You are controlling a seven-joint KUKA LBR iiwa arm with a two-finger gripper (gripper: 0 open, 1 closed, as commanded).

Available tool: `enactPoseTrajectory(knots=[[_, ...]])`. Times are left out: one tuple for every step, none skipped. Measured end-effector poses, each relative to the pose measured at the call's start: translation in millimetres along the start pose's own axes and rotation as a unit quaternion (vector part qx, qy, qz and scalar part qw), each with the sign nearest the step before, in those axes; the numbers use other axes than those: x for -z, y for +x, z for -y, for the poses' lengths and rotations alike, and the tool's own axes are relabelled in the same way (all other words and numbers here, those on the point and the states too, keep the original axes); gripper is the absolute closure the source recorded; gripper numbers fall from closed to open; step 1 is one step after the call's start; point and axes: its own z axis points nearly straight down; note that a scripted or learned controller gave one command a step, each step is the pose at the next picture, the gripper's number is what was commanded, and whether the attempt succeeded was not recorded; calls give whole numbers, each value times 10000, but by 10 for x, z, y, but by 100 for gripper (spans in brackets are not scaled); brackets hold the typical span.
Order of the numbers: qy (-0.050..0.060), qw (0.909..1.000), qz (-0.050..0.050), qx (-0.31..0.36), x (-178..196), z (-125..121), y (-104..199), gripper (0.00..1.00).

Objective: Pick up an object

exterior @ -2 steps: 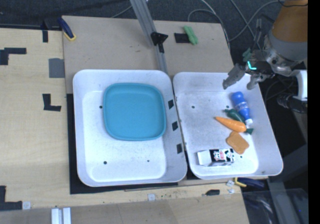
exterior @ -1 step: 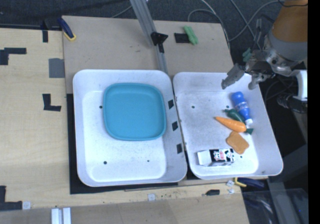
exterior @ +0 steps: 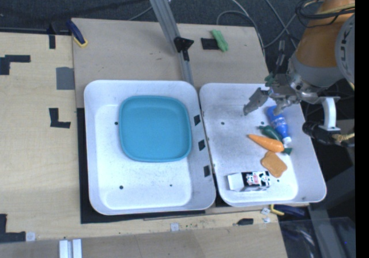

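Right bin (exterior: 230, 136): shallow, white, speckled; holds four small items, all gathered in its right half. Toy carrot (exterior: 267, 142): orange, green leafy end toward the upper right, tapered tip toward the left; long axis nearly level across the view with a slight downward slope to the right; lies on the bin floor near the right wall. Blue tube (exterior: 279, 124): lies just above the carrot, long axis running from upper left to lower right, white cap at the lower end close to the carrot's green top. Tan biscuit-like piece (exterior: 274, 164): flat, rounded corners, just below the carrot's thick end. Small carton (exterior: 249, 181): white with black patches, lying on its side along the bin's front wall, long axis level across the view.

Left bin (exterior: 104, 153): shallow, white; holds one teal square plate (exterior: 155, 128) with rounded corners, lying flat, set toward the bin's back.

End effector (exterior: 266, 99): above the upper right part of the right bin, over the upper end of the blue tube; two dark fingers spread apart, one slanting to the lower left; nothing between them.

Bench (exterior: 115, 49): tan board under both bins; a green clip (exterior: 219, 40) and a yellow-and-blue clamp (exterior: 77, 34) rest near its back edge.
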Motion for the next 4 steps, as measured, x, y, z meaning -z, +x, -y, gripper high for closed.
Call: enactPoseTrajectory(knots=[[1,10000,1,-3,-610,71,-20,0],[-1,10000,0,-3,-1181,-4,-43,0],[-27,10000,5,2,-1052,-19,-43,100],[-53,10000,8,-1,-424,-15,-48,100]])
